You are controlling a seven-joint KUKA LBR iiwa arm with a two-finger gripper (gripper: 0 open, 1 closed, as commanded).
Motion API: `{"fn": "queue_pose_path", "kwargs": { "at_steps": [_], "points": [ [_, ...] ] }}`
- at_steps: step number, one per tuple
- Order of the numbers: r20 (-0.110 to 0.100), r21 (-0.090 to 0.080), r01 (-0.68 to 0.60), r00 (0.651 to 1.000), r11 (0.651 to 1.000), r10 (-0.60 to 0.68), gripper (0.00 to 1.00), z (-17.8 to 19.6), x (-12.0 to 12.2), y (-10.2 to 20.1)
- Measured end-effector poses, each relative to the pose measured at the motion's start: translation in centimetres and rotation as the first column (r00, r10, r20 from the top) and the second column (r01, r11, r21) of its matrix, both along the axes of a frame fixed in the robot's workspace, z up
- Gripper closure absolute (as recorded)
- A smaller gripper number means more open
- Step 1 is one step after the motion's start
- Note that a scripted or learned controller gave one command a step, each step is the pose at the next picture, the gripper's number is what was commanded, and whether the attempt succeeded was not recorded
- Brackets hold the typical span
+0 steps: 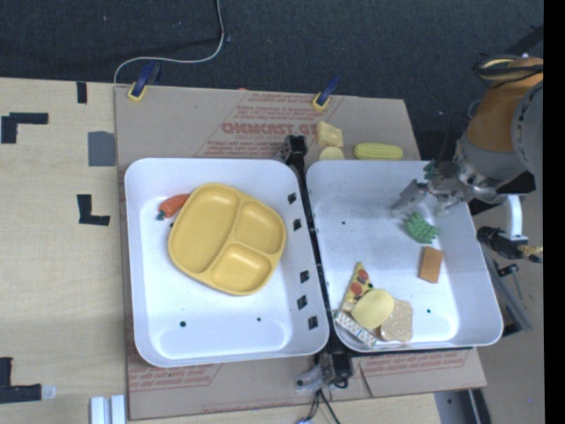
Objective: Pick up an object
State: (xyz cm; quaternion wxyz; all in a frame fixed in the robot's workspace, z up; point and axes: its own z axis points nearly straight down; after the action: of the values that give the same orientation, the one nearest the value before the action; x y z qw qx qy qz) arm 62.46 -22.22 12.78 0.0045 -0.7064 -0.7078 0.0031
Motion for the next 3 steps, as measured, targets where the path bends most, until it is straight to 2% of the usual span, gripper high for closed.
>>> {"fn": "queue_pose_path", "kwargs": {
  "at_steps": [1, 2, 3],
  "points": [
    [0.029, -0.012, 0.001, 1.000, 1.000, 0.000, 0.00, -3.8, -4.8, -0.3],
    [0.016, -0.006, 0.001, 1.000, 1.000, -0.001, 0.00, -4.1, -9.5, -0.2],
    [0.017, -0.006, 0.002, 1.000, 1.000, -0.002, 0.00, -4.1, -13.1, 3.6]
  ]
}}
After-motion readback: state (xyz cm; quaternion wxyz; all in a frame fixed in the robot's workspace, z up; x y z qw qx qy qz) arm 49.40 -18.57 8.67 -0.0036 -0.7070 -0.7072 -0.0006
